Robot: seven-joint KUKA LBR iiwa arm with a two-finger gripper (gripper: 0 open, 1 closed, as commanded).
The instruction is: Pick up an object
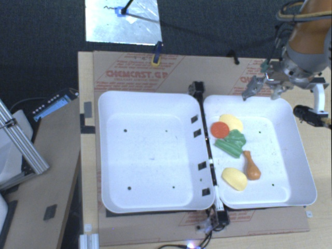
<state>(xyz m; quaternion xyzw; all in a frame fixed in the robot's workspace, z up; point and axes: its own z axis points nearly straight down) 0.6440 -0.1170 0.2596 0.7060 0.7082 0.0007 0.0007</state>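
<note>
The jaws [264, 88] hang released over the right bin's [295, 139] far edge; best descend on the isolated yellow lemon [234, 179].

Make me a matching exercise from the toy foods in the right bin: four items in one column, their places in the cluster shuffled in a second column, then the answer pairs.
Items
1. round red plastic tomato
2. green plastic leafy vegetable
3. brown plastic drumstick
4. oval yellow plastic potato

Places
A. nearest the bin's front edge
B. middle of the cluster, just below the tomato
C. closest to the hinge between the bins, at the cluster's upper left
D. right side of the cluster, lying at a slant

Pairs: 1-C, 2-B, 3-D, 4-A
</note>
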